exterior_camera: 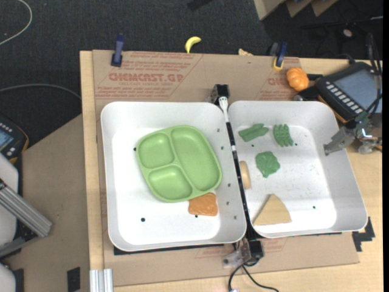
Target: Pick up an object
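Camera view: hand (336, 143), grip state unclear, at right bin's (340, 215) edge, well apart from green toys (267, 163)

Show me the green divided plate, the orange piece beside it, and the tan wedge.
Plate (178, 162), camera view, centre ridge.
Orange piece (203, 206), camera view, middle.
Wedge (273, 212), camera view, middle.

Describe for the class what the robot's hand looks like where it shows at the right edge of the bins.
The hand is small, grey and metallic, with angular fingers tapering to points over the right bin. Behind it sits a blocky grey mount with dark fittings.
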`<state>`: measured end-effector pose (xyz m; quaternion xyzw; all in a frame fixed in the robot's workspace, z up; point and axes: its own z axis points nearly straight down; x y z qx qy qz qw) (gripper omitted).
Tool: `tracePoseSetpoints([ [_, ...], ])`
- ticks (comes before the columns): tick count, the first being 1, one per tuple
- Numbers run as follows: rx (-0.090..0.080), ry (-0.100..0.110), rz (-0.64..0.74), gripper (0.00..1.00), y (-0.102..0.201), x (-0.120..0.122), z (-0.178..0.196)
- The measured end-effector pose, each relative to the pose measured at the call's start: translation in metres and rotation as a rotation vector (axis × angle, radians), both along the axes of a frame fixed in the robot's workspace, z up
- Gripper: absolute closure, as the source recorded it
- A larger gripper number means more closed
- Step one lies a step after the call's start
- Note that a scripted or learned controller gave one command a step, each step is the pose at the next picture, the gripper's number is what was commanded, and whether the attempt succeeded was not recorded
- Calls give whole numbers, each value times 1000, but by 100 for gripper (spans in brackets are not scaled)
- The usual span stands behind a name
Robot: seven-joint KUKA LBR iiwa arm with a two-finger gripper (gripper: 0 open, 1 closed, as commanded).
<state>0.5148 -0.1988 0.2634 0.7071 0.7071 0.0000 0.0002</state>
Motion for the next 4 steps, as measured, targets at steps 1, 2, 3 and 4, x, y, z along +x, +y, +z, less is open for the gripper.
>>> tracePoseSetpoints([
  [1, 6, 9, 5, 0, 56, -7, -68],
  [2, 6, 6, 8, 0, 141, -37, -80],
  [3, 0, -22, 3, 0, 160, -34, 195],
  [4, 2, -6, 7, 0, 225, -35, 212],
])
